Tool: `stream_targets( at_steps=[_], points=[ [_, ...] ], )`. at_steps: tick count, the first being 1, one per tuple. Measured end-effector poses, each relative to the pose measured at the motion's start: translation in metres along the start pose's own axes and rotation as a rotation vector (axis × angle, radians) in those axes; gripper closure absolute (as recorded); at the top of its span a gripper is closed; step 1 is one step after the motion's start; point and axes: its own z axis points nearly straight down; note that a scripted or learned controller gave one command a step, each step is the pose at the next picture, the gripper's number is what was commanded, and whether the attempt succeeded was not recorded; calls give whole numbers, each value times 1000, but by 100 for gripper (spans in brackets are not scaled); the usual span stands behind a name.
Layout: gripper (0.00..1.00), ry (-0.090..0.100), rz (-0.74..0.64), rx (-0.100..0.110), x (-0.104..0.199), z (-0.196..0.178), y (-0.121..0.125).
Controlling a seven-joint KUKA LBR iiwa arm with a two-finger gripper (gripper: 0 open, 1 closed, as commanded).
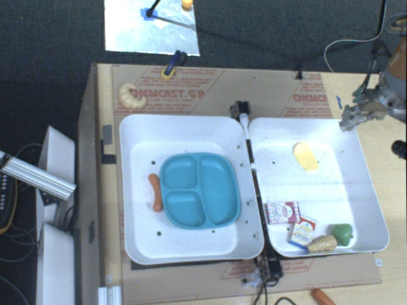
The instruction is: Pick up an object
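Hand [351, 118] sits over the far right corner of the right bin [367, 170], up at the rim. Can't tell how far it's open or whether it has hold of anything; too small and blurred.

Candidates, all inside the right bin: yellow block [306, 155] nearest the hand, toward the bin's far side; red-and-white carton [282, 212], small packet [301, 233], tan piece [323, 243] and green pepper [342, 234] bunched at its near edge.

Risks, my read: descending here catches the bin rim. The near cluster is touching, so a grab likely nudges neighbours or takes two. The yellow block is the clean target.
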Motion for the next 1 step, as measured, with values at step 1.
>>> stream_targets(
  at_steps=[1],
  points=[
    [100,0,-3,-4,0,-11,1]
  ],
)
